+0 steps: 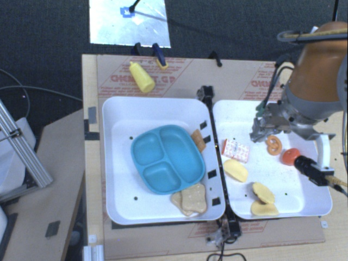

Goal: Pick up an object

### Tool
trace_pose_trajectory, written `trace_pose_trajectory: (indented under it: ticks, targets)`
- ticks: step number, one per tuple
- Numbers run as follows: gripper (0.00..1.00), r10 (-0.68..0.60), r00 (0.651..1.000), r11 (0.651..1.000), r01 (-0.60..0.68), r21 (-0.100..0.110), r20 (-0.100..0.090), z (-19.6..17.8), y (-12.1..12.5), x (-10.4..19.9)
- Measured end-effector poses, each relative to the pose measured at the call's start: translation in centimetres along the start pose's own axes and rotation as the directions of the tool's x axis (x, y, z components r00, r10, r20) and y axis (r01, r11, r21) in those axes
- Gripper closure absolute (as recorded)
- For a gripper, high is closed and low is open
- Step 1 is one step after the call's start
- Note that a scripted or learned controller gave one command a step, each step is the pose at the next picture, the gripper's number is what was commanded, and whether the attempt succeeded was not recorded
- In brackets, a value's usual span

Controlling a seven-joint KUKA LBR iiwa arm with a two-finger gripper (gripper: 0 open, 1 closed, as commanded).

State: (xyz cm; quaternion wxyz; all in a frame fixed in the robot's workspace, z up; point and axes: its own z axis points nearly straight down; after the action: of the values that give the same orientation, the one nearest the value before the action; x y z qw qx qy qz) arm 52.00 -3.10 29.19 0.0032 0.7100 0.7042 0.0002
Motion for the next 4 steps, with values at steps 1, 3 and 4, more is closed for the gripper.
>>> trace_pose_trajectory:
  ticks: [1,3,4]
  targets:
    - [1.0,-0.013,1.0,1.0,0.013,0.005,-0.005,0.2,-3.2,1.7]
    - [1.0,-0.019,1.0,1.0,0.019,-0.003,-0.007,-1.0,-3.4,11.3]
    - [1.0,-0.002,1.0,1.0,0.002,-0.002,-0.001,-3.9,-0.9,2.7]
